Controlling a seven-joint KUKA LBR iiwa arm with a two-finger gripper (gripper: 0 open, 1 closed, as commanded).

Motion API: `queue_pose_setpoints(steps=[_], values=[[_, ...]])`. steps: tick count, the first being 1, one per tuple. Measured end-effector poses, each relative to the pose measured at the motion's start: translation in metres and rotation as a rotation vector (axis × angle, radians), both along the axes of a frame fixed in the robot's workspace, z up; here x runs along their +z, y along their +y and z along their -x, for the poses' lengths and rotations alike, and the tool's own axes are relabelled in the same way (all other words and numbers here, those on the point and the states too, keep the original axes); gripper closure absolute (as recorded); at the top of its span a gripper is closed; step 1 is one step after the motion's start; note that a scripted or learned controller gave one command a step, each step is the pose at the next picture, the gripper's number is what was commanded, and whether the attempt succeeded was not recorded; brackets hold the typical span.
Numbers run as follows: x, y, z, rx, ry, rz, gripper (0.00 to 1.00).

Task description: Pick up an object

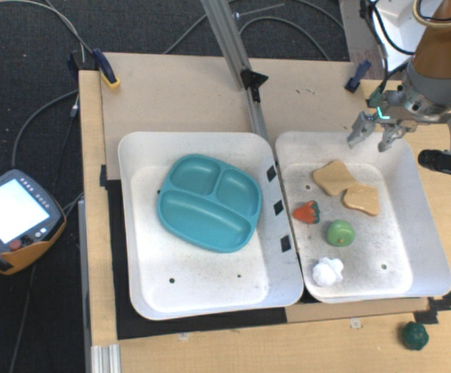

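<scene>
The hand point(375, 133) is seen above the far right corner of the right bin point(428, 231), fingers spread apart with nothing between them. Nearest the hand, just below and to its left, two tan bread-like pieces are noted: the larger point(333, 177) closer, the smaller point(362, 200) touching or just beside it. Further from the hand, a red pepper-like toy point(306, 212) is found near the bin's left wall, a green apple-like ball point(340, 233) beside it, and a small white crumpled object point(328, 272) furthest off, toward the near edge. Well to the hand's left, a teal divided plate point(208, 201) is laid in the left bin point(144, 286). A dark green ball point(414, 335) is noted on the table point(171, 92), outside the bins, far below the hand. A handheld pendant point(12, 220) is seen far off left.
</scene>
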State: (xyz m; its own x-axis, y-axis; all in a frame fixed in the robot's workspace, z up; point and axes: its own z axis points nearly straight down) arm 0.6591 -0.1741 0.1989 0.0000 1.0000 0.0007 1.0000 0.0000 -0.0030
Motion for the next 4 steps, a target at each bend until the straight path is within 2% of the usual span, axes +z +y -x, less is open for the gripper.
queue_pose_setpoints(steps=[1,2,3,4], values=[[0.002,0.000,-0.001,0.001,-0.003,0.001,0.00],[-0.058,-0.004,0.005,0.000,0.002,0.000,0.00],[-0.106,-0.004,0.003,0.000,-0.007,-0.001,0.00],[-0.091,-0.004,0.000,0.003,-0.014,0.002,1.00]])
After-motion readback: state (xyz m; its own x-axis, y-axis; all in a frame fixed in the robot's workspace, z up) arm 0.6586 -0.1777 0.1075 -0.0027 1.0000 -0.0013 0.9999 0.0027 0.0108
